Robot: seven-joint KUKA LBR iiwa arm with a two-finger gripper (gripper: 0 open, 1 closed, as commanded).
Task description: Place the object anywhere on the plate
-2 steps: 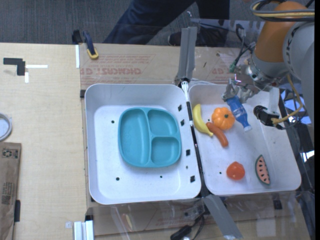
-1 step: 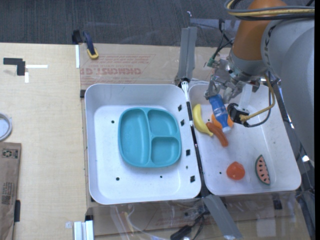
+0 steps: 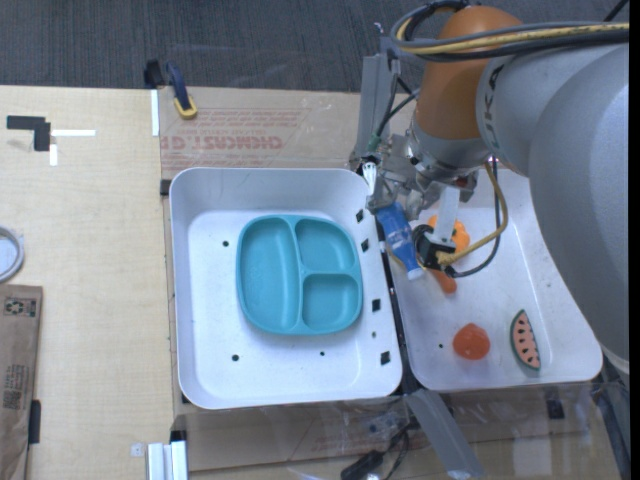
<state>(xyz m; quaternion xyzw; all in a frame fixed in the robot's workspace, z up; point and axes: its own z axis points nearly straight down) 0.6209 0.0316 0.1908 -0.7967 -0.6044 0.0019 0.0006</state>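
A teal divided plate point(image 3: 298, 273) lies in the middle of the left bin point(image 3: 200, 368). My gripper point(image 3: 404, 236) hangs over the left edge of the right bin point(image 3: 560, 358), just right of the plate. It is shut on a blue oblong object point(image 3: 396, 232), which is tilted between the fingers and overlaps the rim between the two bins. An orange piece point(image 3: 445, 278) lies right beside and partly under the gripper.
A round red-orange fruit point(image 3: 471, 342) and a watermelon slice point(image 3: 525, 340) lie at the front of the right bin. The grey arm with its orange band point(image 3: 470, 38) covers that bin's far part. Cardboard point(image 3: 250, 133) lies behind the left bin.
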